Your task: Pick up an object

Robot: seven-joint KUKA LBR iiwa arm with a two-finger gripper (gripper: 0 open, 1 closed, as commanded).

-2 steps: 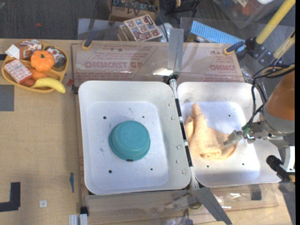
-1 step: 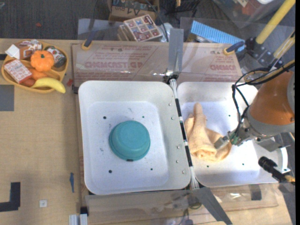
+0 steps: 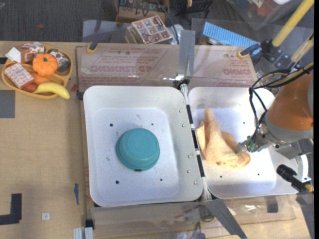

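A pale orange cloth [image 3: 217, 142] lies crumpled in the right bin [image 3: 259, 178], near its left wall. A teal bowl [image 3: 138, 149] sits upside down in the middle of the left bin [image 3: 99, 108]. My gripper [image 3: 246, 148] reaches in from the right and is low at the cloth's right end, touching or just over its edge. The orange wrist band hangs above it and the fingers are too small and hidden to read.
A divider ridge [image 3: 192, 138] separates the two bins. A yellow dish [image 3: 35, 71] with toy fruit and boxes stands on the bench at the far left. Cables loop over the right bin's far right corner. Boxes and clutter lie behind the bins.
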